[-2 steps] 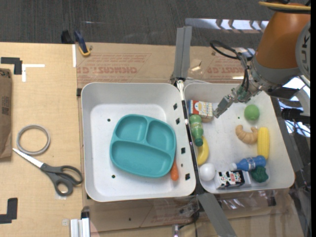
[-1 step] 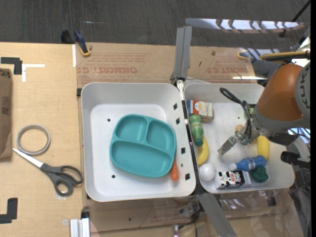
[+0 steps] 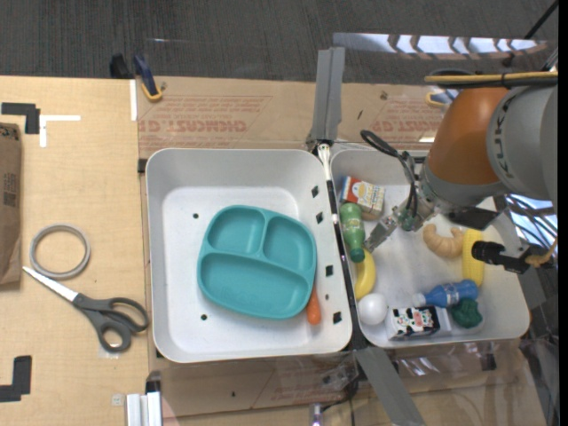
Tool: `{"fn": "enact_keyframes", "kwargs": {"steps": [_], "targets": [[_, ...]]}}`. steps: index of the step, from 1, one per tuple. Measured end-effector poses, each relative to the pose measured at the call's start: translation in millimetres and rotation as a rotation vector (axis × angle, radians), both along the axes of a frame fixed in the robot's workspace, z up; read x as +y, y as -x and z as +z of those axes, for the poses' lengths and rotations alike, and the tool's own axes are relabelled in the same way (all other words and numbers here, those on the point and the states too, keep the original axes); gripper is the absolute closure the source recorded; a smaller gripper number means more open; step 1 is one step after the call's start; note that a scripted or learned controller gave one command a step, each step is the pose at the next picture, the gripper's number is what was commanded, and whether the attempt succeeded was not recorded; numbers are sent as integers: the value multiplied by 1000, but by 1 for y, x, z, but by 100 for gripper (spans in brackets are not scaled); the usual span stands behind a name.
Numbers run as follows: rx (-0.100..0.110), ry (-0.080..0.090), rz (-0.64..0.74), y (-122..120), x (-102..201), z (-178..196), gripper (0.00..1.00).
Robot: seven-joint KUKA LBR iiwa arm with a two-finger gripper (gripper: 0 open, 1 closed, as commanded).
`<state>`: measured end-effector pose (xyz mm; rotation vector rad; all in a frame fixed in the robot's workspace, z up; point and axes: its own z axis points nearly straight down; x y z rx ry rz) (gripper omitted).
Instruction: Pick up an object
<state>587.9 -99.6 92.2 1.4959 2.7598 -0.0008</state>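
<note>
Reaching into the right bin (image 3: 510, 313), the pincer (image 3: 389, 229) hangs low beside the green bottle (image 3: 353, 231) with its fingers parted and nothing between them. No object is lifted yet; the bottle, the banana (image 3: 364, 276) and the white ball (image 3: 372, 309) lie untouched, so grasping and raising remain.

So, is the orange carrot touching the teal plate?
Touching. The camera view shows the carrot lying against the lower right rim of the teal plate, no gap between.
</note>
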Motion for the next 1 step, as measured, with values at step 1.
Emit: {"fn": "enact_keyframes", "kwargs": {"steps": [1], "targets": [[1, 0, -24, -14, -2, 0, 0]]}}
